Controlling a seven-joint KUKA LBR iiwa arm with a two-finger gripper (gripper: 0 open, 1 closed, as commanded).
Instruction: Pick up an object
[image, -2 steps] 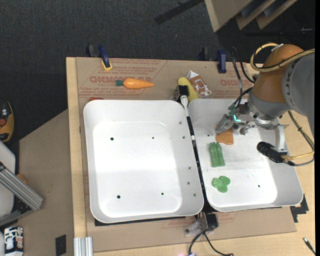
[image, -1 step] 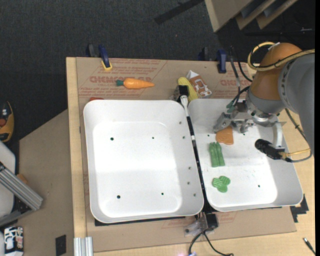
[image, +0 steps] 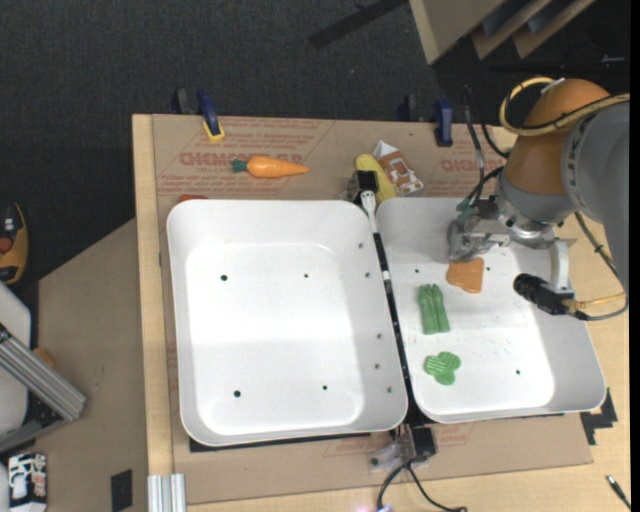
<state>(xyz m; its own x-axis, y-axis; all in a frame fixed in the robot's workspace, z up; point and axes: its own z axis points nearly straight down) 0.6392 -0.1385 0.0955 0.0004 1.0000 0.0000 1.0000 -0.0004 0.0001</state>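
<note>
- Plainly, the pincer (image: 468, 248) hangs low over the right bin (image: 560, 385), its tip just above or touching the orange piece (image: 466, 275); whether it is spread or pressed together I cannot tell, because the wrist and its fittings cover it from above.
- The orange piece lies on the floor of the right bin, in its upper middle part, and looks like the likely pick. It seems small and irregular, so a descent slightly off centre could nudge it aside instead of trapping it.
- If the tip presses down on top of the piece rather than straddling it, the piece may be pinned to the bin floor or squirt out sideways.
- The green ridged piece (image: 433, 308) lies near, below and to the left; a skidding orange piece could knock into it, though the green leafy piece (image: 442, 366) sits farther down and is probably safe.
- The black cable fitting (image: 542, 293) beside the wrist hangs close to the bin floor and might drag across it.
- The toy carrot (image: 272, 167) and the yellow-and-black items (image: 372, 178) rest on the desk (image: 150, 300) outside both bins, well apart from this reach.
</note>
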